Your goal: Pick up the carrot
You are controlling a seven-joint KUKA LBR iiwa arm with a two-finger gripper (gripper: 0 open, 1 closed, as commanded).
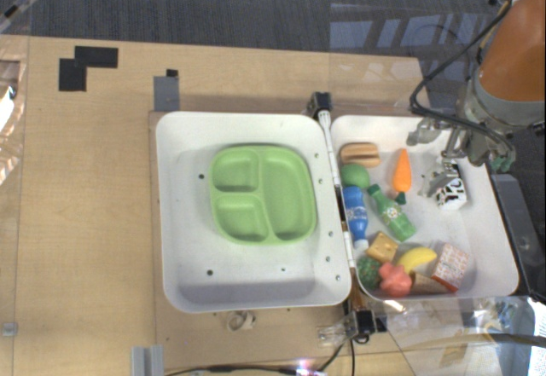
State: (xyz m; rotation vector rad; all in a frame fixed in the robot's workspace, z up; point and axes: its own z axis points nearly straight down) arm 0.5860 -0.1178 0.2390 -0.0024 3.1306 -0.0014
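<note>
While the arm (512, 59) reached in from the right of the camera view, its end effector (450, 163) hung over the upper right part of the right bin (503, 238). Nothing showed between its fingers, but whether they stood wide or narrow could not be told from this slant.

The carrot (401, 171) lay in the right bin, just left of the end effector and apart from it, its orange body running up and down with the green end toward the bottom. Left of the carrot sat a burger (359, 153), with a green ball (356, 176) just below that. Below and left of the carrot lay a blue bottle (355, 214), and a green bottle (392, 215) lay just below the carrot, slanting down to the right. Right of the carrot, under the end effector, rested a black-and-white toy (450, 190). Well below the carrot, along the bin's lower wall, a banana (417, 258), a red piece (394, 278) and a small box (451, 264) crowded together.

Far left of the carrot, the left bin (179, 195) held a green tray (260, 194) with three compartments. Both bins stood on the wooden tabletop (77, 221).
</note>
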